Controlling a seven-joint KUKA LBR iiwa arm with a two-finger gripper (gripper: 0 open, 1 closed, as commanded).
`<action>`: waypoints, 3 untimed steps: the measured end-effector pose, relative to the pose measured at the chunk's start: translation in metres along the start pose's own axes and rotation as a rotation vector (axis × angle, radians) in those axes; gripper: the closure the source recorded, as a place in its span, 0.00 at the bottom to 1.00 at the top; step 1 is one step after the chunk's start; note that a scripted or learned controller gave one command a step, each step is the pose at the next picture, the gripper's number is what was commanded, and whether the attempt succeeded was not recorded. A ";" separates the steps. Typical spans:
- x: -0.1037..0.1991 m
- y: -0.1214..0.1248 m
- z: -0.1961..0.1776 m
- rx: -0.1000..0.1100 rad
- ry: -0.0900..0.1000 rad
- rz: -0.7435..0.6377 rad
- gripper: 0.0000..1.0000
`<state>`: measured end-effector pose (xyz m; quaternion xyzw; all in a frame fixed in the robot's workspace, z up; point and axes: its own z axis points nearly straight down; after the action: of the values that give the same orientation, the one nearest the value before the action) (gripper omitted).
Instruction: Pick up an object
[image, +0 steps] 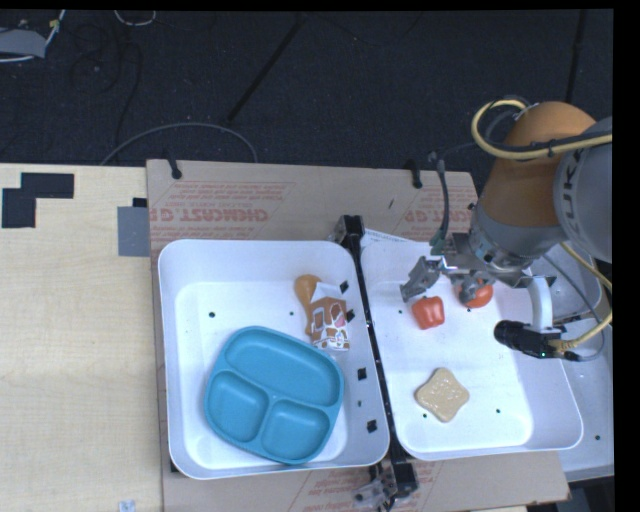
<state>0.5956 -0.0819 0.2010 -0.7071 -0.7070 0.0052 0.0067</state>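
Observation:
In the right bin (560, 420) a small red pepper-like piece (429, 313) lies near the upper middle. An orange-red round piece (478, 294) sits just to its right, partly under the wrist. A tan toast-shaped piece (442, 394) rests lower down in the same bin. My gripper (424, 279) hangs over the upper part of the right bin, just above and slightly left of the red piece. Nothing can be seen held in it. The grey arm with its orange band (535, 170) comes in from the upper right.
The left bin (180, 300) holds a blue compartment plate (272, 394), with a brown piece (307, 289) and a small printed packet (328, 324) near the dividing wall. A black connector with cables (527, 337) hangs over the right bin's right side. Cardboard lies beneath both bins.

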 end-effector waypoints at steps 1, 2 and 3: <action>0.000 0.003 -0.007 -0.013 -0.001 -0.001 0.00; 0.002 0.004 0.057 -0.007 -0.001 -0.001 0.00; 0.003 0.004 0.111 -0.008 -0.001 0.001 0.00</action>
<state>0.5974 -0.0789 0.0898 -0.7074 -0.7068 0.0026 0.0033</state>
